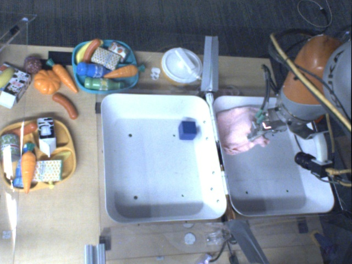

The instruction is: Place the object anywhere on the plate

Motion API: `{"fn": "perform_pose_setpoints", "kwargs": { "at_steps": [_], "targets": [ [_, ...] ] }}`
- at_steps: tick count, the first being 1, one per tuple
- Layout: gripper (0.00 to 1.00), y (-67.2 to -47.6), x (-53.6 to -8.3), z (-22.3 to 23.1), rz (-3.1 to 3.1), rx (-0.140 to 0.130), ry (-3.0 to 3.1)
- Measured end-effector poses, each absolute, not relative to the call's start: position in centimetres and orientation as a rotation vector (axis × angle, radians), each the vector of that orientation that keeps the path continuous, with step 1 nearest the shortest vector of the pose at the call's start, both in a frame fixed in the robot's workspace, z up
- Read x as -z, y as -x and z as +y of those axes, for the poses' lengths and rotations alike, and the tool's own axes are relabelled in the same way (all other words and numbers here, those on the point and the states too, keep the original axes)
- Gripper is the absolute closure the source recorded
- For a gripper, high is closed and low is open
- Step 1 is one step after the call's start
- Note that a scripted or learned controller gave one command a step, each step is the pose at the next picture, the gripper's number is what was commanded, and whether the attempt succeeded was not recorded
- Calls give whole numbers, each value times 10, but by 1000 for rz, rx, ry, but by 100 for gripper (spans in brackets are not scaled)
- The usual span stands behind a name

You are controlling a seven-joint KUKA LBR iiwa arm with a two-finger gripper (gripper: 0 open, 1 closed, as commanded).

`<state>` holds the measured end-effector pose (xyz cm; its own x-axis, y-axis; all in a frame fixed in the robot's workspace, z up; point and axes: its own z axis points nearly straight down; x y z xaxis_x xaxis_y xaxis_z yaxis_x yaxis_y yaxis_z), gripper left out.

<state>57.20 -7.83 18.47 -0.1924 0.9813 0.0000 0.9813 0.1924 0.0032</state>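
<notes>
My tool [263, 124] sits low over the pink plate [237, 130]; I cannot tell its grip, so the blue cube [188, 129] may be unreached.

A blue bowl [104, 84] of toy food sits on the tabletop [82, 202] beside a toy pumpkin [45, 82]. A yellow dish [69, 147] holds more toys.

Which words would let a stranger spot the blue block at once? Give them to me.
Start with the two shallow white bins side by side and take the left bin, the bigger-looking one away from the arm. Near its upper right corner, close to the wall shared with the right bin, sits a small blue block. It is dark blue and square-edged, unlike the soft pink plate next door.
</notes>
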Motion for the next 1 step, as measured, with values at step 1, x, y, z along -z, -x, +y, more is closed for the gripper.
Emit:
{"fn": "perform_pose_setpoints", "kwargs": {
  "at_steps": [1],
  "targets": [
    [100,-573,-225,-77,2431,-3,-1986]
  ]
}}
